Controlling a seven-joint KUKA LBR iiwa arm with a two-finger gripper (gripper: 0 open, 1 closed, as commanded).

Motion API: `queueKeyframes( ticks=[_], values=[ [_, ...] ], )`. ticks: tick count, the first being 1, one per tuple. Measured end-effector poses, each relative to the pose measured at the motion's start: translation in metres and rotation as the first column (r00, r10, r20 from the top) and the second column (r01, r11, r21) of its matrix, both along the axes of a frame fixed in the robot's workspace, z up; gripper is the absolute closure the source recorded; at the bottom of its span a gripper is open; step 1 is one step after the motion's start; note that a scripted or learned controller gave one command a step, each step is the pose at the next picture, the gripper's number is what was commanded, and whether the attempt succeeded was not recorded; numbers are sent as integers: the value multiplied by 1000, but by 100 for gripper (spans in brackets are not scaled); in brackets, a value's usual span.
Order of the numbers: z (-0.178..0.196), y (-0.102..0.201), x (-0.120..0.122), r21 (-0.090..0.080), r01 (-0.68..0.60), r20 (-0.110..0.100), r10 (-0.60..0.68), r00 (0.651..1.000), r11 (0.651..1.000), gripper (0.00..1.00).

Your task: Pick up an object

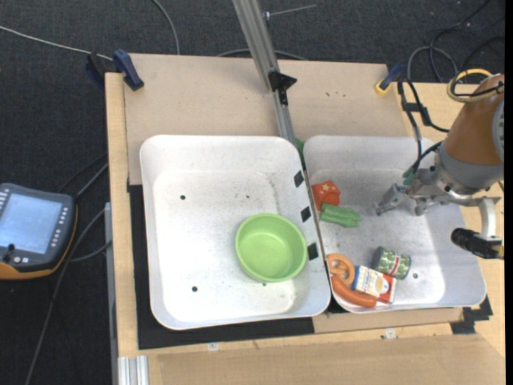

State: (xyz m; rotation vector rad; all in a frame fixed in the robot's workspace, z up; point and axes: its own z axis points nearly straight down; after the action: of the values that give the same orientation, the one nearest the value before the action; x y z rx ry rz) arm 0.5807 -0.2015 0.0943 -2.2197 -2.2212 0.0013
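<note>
In the right bin (365, 155), my gripper (401, 207) hangs low at the right side, its fingers (386, 202) spread open with nothing between them. Left of it lie a red-orange block (325, 193) and a green pickle-shaped piece (341, 216), both near the divider. Toward the front sit a small green can (393, 262), a white and red carton (373, 283) and an orange curved toy (342, 269). A lime-green bowl (271, 248) stands upright in the left bin (184, 175), at its front right.
A slanted metal pole (260, 38) comes down to the bins' shared wall. Blue clamps (128, 69) hold the bench's back corners. A teach pendant (32, 229) lies off the bench at left. Cables (417, 111) trail behind the right bin.
</note>
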Motion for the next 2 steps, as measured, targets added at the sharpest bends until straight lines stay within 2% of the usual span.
queueKeyframes(
  ticks=[1,2],
  values=[
    [12,0,1,-1,0,3,0,1000,1000,100],
    [59,-4,-6,-2,1,6,-1,1000,1000,100]
  ],
)
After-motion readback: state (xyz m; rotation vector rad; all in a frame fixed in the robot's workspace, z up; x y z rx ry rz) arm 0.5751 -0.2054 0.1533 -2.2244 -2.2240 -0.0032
